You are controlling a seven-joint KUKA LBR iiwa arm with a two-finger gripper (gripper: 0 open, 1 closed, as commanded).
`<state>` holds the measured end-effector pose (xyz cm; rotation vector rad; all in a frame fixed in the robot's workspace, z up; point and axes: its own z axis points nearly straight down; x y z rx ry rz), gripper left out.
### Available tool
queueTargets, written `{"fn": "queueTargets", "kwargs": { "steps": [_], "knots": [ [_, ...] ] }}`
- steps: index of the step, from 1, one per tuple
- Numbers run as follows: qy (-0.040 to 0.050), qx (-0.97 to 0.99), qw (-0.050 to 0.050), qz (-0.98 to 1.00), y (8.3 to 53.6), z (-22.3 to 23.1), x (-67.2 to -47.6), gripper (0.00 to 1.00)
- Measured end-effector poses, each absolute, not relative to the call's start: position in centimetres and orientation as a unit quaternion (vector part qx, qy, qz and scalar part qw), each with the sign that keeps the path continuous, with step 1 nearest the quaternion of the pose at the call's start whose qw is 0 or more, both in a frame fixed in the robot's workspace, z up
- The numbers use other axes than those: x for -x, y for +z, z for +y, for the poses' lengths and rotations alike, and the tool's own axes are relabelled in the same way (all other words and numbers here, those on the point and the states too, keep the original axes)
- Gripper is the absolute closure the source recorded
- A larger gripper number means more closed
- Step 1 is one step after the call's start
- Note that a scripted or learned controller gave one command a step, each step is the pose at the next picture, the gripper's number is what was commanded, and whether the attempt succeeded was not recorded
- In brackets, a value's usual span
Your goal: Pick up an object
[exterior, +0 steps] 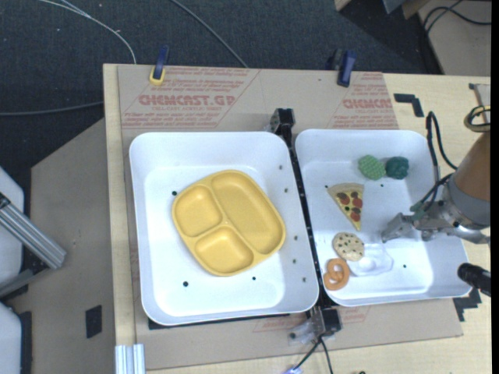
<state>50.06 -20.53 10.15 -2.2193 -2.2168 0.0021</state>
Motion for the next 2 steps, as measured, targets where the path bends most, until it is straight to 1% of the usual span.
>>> {"fn": "queueTargets", "kwargs": {
  "steps": [1, 2],
  "knots": [
    [0.0006, 0.707, 0.002, -0.707, 8.3, -20.5, -50.0, 0.0],
    [0.0, 0.707, 0.0, -0.707, 9.5, -20.5, -50.1, 1.0]
  ]
}}
